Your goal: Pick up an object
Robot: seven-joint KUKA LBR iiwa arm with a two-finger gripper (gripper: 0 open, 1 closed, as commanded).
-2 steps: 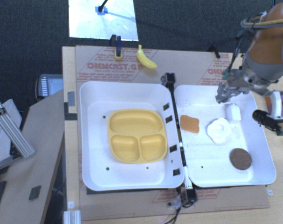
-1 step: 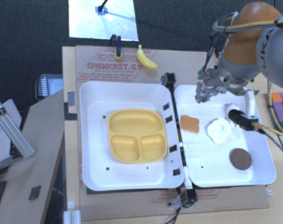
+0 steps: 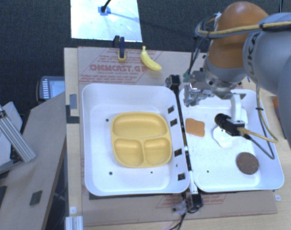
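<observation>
Objects lay in the right bin [image 3: 274, 174], 1 brown disc [image 3: 248, 163] by its near right corner and 1 orange slab [image 3: 195, 127] nearer its left wall, while the gripper [image 3: 195, 97] hovered over the far left corner, unladen, probably approaching, needing descent next.

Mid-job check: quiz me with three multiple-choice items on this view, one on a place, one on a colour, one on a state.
1. Where does the yellow tray lie?
A. left bin
B. right bin
C. on the cardboard behind the bins

2. What colour is the round disc in the right bin?
A. green
B. brown
C. blue

3. How does the banana lie?
A. inside the tray
B. between the gripper's fingers
C. on the cardboard, outside both bins

Key: 1 A, the tray sits within the left bin. 2 B, the disc is dark brown. 3 C, the banana rests on the cardboard behind the bins.
</observation>
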